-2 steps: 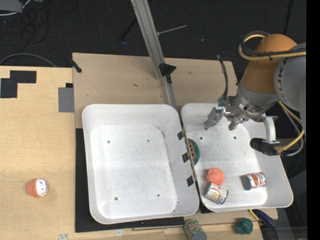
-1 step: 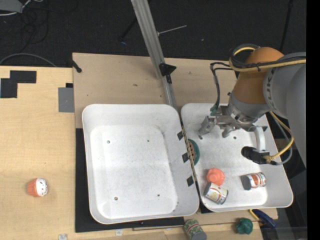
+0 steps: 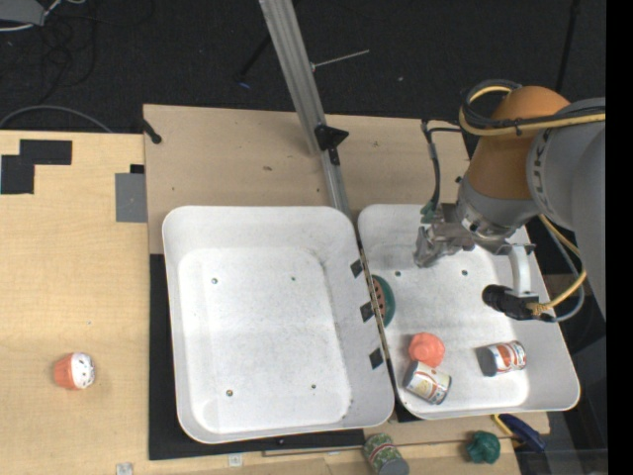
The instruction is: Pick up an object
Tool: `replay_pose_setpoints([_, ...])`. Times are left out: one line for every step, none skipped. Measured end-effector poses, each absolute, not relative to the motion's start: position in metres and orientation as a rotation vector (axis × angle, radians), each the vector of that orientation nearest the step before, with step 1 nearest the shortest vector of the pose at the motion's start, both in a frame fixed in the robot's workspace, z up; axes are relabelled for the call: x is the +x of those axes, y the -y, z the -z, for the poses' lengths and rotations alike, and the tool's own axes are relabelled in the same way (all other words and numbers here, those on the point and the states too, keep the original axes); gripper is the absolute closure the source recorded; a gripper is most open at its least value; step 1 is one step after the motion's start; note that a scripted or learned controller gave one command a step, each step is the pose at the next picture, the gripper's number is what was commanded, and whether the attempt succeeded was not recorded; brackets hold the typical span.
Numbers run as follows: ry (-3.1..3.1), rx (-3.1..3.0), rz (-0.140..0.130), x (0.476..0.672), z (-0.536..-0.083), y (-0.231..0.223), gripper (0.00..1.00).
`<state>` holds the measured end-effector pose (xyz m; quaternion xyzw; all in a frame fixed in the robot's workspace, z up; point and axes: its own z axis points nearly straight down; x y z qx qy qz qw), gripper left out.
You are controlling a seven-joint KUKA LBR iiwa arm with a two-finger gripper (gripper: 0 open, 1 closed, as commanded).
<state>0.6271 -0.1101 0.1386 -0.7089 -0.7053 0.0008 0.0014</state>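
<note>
Two small cans (image 3: pixel 427 383) and a red lump (image 3: pixel 426 346) lie low in the right bin (image 3: pixel 554 389); pincer (image 3: pixel 431 250) state unclear.

a dark floor (image 3: pixel 198 38) fills the top of the frame, with loose cables (image 3: pixel 40 8) at upper left. a pale wooden tabletop (image 3: pixel 237 156) spans the middle. a slanted metal rail (image 3: pixel 302 87) crosses it from top centre. black patches (image 3: pixel 35 161) mark the left boards.

The bin wall half hides a green object (image 3: pixel 384 301).
</note>
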Motion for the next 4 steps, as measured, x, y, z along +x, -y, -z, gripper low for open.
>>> replay_pose_setpoints([2.216, -2.231, 0.002, 0.629, -0.199, 0.119, 1.00])
replay_pose_setpoints([2.220, -2.227, 0.002, 0.626, -0.243, 0.120, 1.00])
replay_pose_setpoints([2.223, -2.223, 0.002, 0.626, -0.283, 0.122, 1.00])
replay_pose_setpoints([2.222, -2.214, -0.003, 0.617, -0.265, 0.075, 1.00])
